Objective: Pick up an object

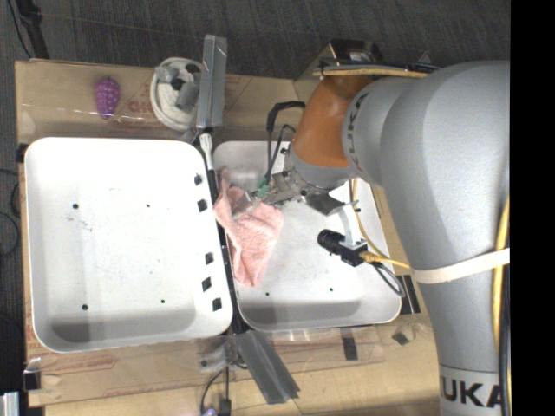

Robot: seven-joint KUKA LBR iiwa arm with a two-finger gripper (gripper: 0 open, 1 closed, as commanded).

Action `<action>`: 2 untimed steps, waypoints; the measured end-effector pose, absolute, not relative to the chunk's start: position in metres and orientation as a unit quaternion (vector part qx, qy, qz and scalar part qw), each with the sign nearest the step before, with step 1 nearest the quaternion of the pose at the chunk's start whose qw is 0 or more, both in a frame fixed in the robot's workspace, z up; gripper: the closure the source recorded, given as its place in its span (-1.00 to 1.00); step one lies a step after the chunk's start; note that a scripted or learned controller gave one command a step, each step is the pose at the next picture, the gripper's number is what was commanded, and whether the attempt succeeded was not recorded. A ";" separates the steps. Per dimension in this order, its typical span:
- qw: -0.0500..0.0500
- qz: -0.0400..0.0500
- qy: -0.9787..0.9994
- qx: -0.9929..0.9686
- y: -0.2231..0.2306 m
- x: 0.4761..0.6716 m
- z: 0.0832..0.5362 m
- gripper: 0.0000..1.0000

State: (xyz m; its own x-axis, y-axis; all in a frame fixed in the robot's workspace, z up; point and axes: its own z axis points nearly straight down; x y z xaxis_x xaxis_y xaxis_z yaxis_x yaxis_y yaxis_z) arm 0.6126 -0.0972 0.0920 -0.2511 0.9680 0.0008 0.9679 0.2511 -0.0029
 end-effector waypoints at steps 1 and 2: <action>0.000 0.000 -0.745 -0.667 -0.124 0.617 0.093 -1.00; 0.001 0.000 -0.798 -0.603 -0.130 0.610 0.093 -1.00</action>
